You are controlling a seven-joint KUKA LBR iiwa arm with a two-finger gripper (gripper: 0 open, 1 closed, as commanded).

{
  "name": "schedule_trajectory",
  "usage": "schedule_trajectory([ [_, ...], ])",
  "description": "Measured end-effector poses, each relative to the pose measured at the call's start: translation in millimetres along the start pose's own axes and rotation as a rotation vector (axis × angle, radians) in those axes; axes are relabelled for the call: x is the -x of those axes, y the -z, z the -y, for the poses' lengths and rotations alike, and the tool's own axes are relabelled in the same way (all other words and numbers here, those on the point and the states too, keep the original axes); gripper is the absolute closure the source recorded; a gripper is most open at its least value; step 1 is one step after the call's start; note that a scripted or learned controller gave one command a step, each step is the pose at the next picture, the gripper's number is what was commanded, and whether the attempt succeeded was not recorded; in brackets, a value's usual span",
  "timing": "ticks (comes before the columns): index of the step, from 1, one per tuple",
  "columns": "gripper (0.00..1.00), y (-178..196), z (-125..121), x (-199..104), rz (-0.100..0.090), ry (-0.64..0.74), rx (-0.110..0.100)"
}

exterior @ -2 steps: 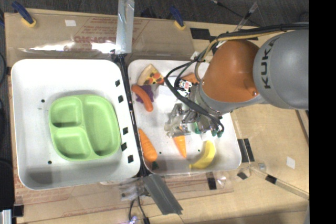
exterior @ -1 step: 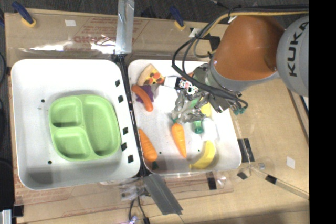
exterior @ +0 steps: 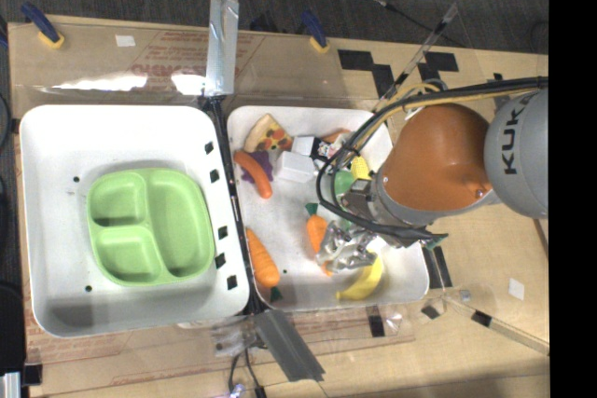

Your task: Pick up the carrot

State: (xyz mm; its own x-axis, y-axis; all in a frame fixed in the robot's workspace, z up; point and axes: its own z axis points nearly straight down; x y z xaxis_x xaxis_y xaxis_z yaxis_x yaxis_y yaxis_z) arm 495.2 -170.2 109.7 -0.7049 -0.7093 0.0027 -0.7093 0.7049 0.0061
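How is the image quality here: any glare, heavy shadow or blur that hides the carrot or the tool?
Camera view: even overhead light and soft shadows; glare shows on the clear tape and the foil-like strip above the left bin, away from the work. The carrot by the tool reads sharply enough; the tool's metal is shiny and cluttered, so its fingers blur together. The arm shades the right bin slightly.

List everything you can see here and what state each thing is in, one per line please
gripper: down in the right bin, over a carrot
carrot: lying in the bin, partly under the gripper
second carrot: lying along the bin's left wall
banana: lying at the front wall
pizza slice: lying flat, back corner
green divided plate: flat in the left bin
right bin: holds the toys
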Motion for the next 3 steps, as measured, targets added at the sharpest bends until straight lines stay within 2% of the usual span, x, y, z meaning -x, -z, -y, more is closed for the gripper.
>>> schedule_trajectory([
  [1,1.0,74,-35,42,0.006,-0.155,-0.008],
  [2,1.0,66,-41,34,0.003,-0.036,-0.006],
  [3,1.0,103,-59,40,0.005,-0.092,-0.008],
])
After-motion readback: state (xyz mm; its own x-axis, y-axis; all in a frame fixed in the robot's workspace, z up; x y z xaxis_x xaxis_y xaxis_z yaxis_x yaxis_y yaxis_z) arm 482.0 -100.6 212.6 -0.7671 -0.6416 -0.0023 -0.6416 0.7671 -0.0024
